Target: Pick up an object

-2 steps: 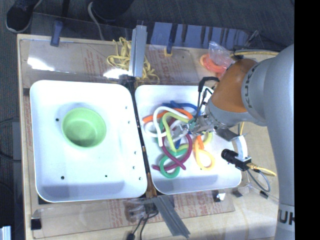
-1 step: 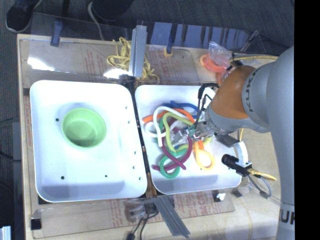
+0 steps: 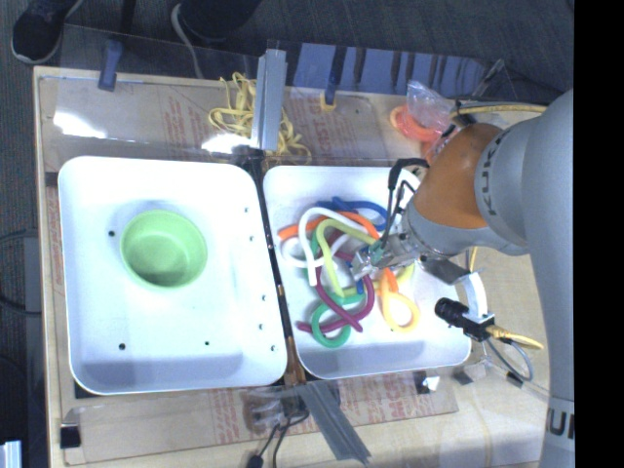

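The right bin holds a tangle of coloured loops: white, light green, orange, blue, purple, dark green and yellow ones. My gripper is low in this bin, at the right side of the tangle, right over the loops. The wrist and arm cover most of it from above. A green bowl sits in the left bin, far from the gripper.
The grey arm with its orange band comes in from the right over the right bin's far corner. Yellow bands and an orange item in plastic lie on the bench behind the bins.
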### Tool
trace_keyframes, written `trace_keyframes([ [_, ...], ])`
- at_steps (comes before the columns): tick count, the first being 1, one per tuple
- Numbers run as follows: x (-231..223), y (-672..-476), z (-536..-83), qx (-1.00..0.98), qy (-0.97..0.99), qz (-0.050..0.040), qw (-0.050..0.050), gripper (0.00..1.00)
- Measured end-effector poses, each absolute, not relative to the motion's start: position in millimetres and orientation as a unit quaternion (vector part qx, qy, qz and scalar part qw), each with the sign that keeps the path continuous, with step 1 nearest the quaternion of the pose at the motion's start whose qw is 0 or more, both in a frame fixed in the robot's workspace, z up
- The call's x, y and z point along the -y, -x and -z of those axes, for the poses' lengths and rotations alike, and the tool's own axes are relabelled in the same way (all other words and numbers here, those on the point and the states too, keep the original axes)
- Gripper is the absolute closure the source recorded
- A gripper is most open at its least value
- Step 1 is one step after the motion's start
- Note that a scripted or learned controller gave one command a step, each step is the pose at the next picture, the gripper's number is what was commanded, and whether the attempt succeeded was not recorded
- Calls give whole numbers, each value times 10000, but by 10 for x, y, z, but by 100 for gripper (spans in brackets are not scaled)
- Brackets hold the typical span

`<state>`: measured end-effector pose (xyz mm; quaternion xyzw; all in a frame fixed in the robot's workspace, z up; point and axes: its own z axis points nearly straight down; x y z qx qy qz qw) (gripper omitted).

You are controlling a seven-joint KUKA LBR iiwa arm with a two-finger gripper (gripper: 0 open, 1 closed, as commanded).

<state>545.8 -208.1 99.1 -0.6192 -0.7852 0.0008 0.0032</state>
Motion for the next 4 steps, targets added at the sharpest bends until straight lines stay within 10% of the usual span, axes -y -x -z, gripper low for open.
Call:
trace_keyframes([
  [1,2084,-5457,-991,7852,6192,-10,32,0],
  [2,2076,-5462,-1073,7864,6177,-15,45,100],
  [3,1792,-5748,-1864,7156,6985,-14,20,100],
  [4,1792,-5750,-1865,7156,6985,-12,20,0],
])
